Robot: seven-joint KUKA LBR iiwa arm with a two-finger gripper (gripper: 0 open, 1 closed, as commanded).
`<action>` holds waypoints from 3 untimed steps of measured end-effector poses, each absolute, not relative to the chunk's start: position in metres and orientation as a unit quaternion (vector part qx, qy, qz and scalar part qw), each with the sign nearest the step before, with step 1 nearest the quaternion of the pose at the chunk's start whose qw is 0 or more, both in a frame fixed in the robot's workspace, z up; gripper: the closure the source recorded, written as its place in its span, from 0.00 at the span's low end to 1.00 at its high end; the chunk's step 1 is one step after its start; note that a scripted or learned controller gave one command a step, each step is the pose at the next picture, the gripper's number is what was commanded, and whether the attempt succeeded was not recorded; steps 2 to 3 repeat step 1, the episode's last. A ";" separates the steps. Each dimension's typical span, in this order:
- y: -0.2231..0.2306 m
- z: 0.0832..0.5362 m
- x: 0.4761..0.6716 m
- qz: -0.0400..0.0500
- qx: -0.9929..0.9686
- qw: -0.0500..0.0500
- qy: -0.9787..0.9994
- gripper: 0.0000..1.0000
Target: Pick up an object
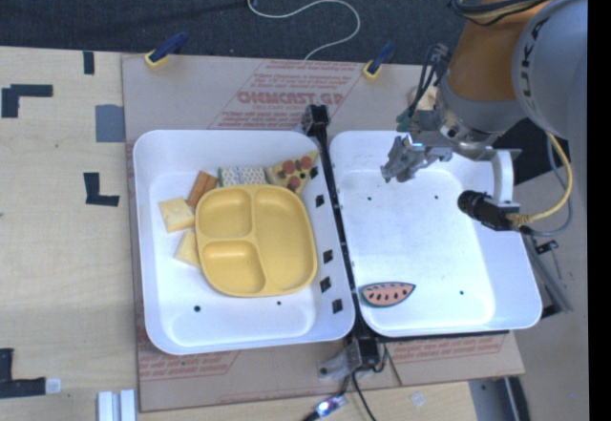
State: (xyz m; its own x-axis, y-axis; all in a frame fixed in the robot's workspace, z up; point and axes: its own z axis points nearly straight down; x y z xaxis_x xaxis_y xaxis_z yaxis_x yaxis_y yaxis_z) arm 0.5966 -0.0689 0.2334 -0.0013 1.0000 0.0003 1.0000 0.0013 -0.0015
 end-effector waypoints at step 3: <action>-0.068 0.222 0.606 0.001 -0.707 0.000 -0.708 1.00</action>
